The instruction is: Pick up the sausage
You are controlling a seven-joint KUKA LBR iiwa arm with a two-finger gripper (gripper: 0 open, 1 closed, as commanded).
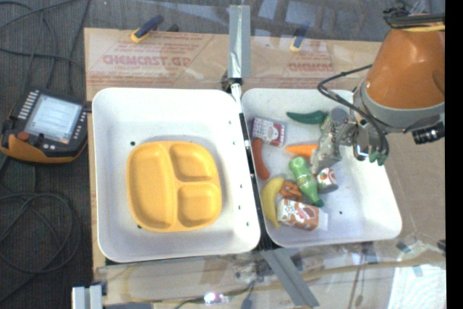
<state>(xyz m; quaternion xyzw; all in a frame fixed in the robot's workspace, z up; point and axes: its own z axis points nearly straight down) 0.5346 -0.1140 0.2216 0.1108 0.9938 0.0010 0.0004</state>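
Observation:
The sausage (pixel 259 158) is a short reddish-brown link lying lengthwise against the left wall of the right bin (pixel 376 217). My gripper (pixel 327 147) hangs over the middle of that bin, well to the right of the sausage and apart from it. It sits just above the tip of an orange carrot (pixel 299 150) and a small can (pixel 326 178). Nothing shows in its grasp.
Around the sausage lie a red-and-white packet (pixel 268 131), a banana (pixel 271 200), a green bottle (pixel 304 180), a green pepper (pixel 307 116) and a snack packet (pixel 298 214). The left bin (pixel 108 228) holds a yellow divided tray (pixel 173 184). A pendant (pixel 47 125) sits off the bench at left.

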